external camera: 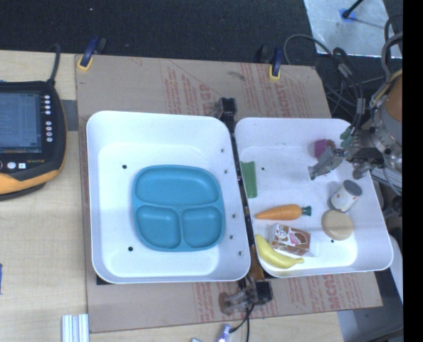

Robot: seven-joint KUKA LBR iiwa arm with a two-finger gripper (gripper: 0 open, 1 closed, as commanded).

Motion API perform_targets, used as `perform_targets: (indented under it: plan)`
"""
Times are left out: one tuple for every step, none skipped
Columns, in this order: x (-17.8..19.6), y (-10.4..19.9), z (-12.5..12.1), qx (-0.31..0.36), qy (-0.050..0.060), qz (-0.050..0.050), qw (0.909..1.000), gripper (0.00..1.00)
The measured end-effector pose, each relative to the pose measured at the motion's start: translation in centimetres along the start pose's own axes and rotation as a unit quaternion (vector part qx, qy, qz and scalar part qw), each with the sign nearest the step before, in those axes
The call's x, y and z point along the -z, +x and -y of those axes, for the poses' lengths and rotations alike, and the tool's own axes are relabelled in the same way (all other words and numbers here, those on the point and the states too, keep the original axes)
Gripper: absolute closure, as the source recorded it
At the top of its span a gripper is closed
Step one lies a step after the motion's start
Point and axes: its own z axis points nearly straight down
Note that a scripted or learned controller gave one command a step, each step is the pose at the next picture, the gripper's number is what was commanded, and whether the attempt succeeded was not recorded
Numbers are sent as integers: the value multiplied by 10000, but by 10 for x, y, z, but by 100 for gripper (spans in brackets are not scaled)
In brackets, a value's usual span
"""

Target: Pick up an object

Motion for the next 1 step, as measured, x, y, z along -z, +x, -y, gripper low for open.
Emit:
perform_targets:
  plan:
    - [-129, 20, -21, 1, 13, 4, 10000, 0]
